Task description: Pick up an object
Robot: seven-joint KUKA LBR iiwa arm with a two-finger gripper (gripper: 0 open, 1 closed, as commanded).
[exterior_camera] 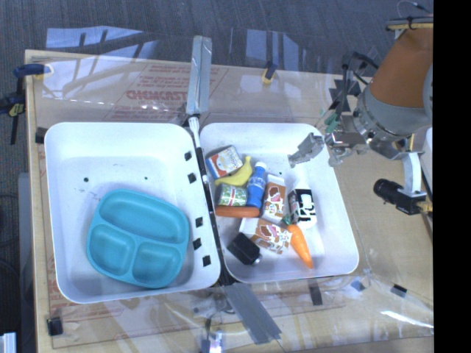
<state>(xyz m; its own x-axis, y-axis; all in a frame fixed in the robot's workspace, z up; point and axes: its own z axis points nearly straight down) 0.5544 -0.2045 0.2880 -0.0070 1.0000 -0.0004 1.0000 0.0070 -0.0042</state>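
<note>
Your gripper [305, 151] hangs above the far right part of the right bin [346, 226]. Nothing is between its fingers. You cannot tell from here if the fingers are spread or pressed together.

The things to pick from all lie in a heap in the middle of the right bin. A blue bottle [256, 184] lies near the far side, just beside a yellow banana [239, 172]. To the left of the bottle is a small can [232, 195] with a green label. Two orange carrots are there too: one carrot [237, 212] lies flat under the can, and the other carrot [300, 245] sits at the near right. A black block [243, 248] rests at the near left of the heap. The left bin [66, 168] holds a blue tray [140, 237], well apart from all this.

The carrot at the near right looks like the easy one. It has some bare floor on its right side, so your fingers have room. It is most likely a light, hard plastic toy, smooth and a bit slippery. It gets thin at one end, so take it across the fat middle. Squeeze near the tip and it may shoot out.

The bottle is round and may roll away, and it is packed tight with other things.
</note>
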